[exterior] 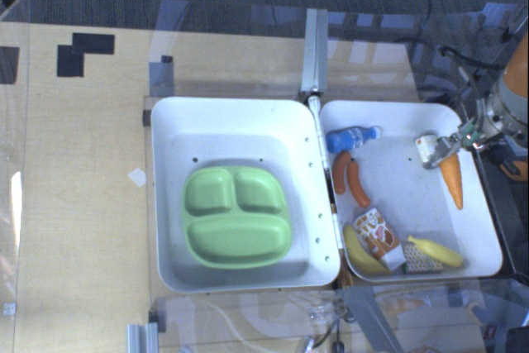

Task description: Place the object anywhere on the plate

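gripper: the gripper (436,151) sits low over the upper right part of the right bin (397,113), just above the top of the carrot (451,180); whether it is released or clenched I cannot tell, since its tip is small and blurred; nothing shows between its tips, so I count nothing as held

object: judging by where the gripper is, the carrot looks the likeliest pick; it lies along the bin's right wall, thick end up toward the gripper, point down

plate: the green plate (238,215), with three compartments, lies in the left bin (165,178), well apart from the carrot; nothing is on it, so the task is not yet done

risk, wall: the carrot is just beside the right wall; one side of the gripper may strike the rim or find no room, and the closing would then push the carrot away

risk, slip: the carrot tapers and is smooth; gripped near its end it could swing or slide out during the lift

risk, carry: the path to the plate crosses the rims between the bins; a low carry could knock the carrot loose there

risk, neighbours: bottle (352,137), sausages (350,178), banana (435,250) and packet (375,232) lie apart from the carrot; a wide miss could still disturb them

risk, drop: released high, the carrot may roll off the plate into the bin
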Controlling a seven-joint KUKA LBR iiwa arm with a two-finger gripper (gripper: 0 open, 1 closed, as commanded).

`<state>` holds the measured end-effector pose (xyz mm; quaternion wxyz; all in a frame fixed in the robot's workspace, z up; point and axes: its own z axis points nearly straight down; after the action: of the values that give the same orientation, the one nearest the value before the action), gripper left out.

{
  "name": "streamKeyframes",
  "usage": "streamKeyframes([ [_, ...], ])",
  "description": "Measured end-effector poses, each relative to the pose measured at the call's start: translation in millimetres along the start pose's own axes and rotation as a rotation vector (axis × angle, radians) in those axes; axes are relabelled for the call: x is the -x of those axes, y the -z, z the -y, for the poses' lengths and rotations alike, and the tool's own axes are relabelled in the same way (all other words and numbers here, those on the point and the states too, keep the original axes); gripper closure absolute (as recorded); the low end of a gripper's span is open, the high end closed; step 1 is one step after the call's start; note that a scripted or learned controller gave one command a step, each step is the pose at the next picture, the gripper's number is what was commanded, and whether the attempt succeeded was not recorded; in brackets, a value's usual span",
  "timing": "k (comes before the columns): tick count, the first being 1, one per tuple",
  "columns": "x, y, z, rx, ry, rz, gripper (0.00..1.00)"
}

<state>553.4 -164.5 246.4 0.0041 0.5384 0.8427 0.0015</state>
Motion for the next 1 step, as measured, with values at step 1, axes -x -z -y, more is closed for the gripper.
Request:
streamKeyframes([
  [1,-108.9,15.8,-2.8,-0.001,0.141,-0.002,1.00],
])
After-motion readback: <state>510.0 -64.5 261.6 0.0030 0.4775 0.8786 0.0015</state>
